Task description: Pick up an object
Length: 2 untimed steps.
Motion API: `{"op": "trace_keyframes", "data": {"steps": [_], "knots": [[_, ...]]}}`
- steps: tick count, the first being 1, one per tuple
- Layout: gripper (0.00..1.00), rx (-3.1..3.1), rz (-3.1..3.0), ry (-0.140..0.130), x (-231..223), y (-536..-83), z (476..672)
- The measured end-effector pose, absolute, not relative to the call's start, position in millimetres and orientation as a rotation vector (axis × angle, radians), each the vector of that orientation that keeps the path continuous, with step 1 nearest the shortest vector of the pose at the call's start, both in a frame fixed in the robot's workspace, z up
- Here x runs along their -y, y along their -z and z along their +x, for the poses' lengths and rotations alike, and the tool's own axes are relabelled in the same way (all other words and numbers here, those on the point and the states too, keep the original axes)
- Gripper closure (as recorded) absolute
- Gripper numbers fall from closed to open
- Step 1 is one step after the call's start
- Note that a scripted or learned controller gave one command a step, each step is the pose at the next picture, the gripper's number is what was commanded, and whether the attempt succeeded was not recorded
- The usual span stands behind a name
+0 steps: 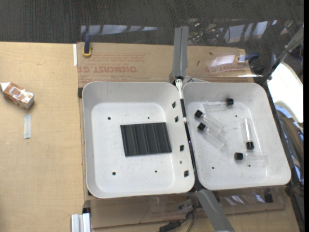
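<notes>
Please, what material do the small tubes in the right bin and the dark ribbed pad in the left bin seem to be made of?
The tubes look like clear plastic or glass: the white bin shows through them, and each has a black cap, probably plastic. The ribbed pad looks like matte dark rubber or plastic, with no shine.

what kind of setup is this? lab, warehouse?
Likely a robotics lab test bench, not a warehouse. Two shallow white bins sit side by side, the left bin holding a dark ribbed pad, the right bin holding clear vials with black caps. Cardboard sheet lies underneath, carpet behind.
</notes>
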<state>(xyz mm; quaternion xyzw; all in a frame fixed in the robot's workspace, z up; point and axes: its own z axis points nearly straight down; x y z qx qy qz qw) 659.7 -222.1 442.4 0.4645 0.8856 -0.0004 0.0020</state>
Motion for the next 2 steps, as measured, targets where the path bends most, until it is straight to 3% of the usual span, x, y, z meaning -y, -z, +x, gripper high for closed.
{"op": "trace_keyframes", "data": {"steps": [1,2], "knots": [[1.0,-2.778,1.455,0.002,221.9,-450.7,660.9],[0.0,-2.778,1.456,0.002,221.9,-450.6,660.9]]}}
